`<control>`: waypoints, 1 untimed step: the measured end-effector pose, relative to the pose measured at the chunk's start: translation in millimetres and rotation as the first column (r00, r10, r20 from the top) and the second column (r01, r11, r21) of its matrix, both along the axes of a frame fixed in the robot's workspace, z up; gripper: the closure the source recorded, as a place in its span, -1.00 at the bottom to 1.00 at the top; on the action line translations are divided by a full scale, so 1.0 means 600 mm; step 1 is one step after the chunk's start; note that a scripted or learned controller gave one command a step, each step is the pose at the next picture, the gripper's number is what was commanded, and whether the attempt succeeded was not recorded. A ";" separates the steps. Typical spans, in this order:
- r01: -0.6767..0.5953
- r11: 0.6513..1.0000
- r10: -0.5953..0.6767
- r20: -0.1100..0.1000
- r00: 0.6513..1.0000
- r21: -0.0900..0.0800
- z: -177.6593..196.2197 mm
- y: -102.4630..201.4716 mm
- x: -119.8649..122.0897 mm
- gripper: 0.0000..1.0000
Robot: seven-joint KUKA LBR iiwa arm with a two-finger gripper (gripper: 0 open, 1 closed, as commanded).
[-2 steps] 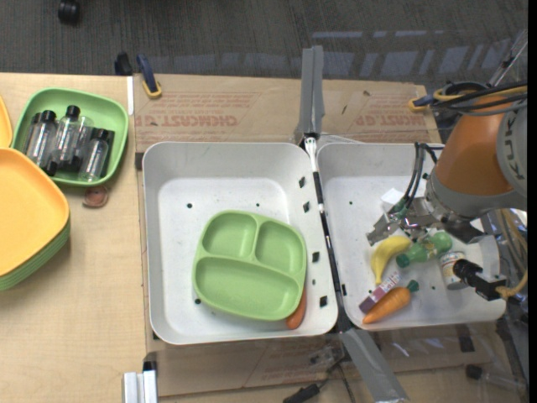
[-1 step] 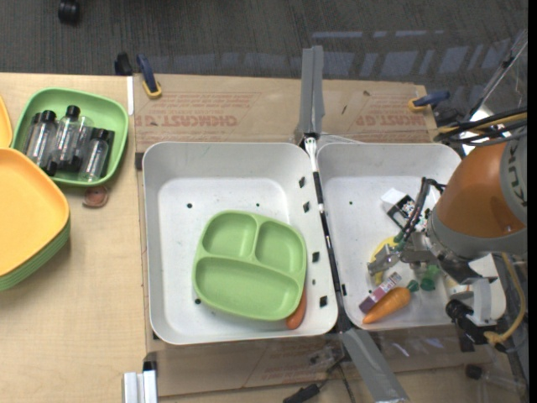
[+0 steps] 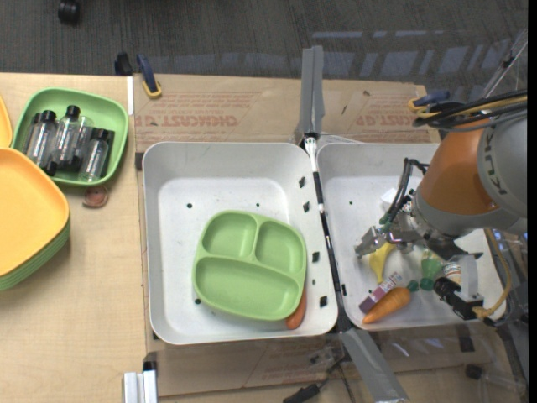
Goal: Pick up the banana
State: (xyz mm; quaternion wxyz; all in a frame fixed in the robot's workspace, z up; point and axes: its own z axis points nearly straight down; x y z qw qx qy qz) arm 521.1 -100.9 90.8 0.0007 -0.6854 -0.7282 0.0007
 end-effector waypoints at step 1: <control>0.005 1.000 -0.005 -0.002 1.000 0.000 0.014 -0.002 -0.001 1.00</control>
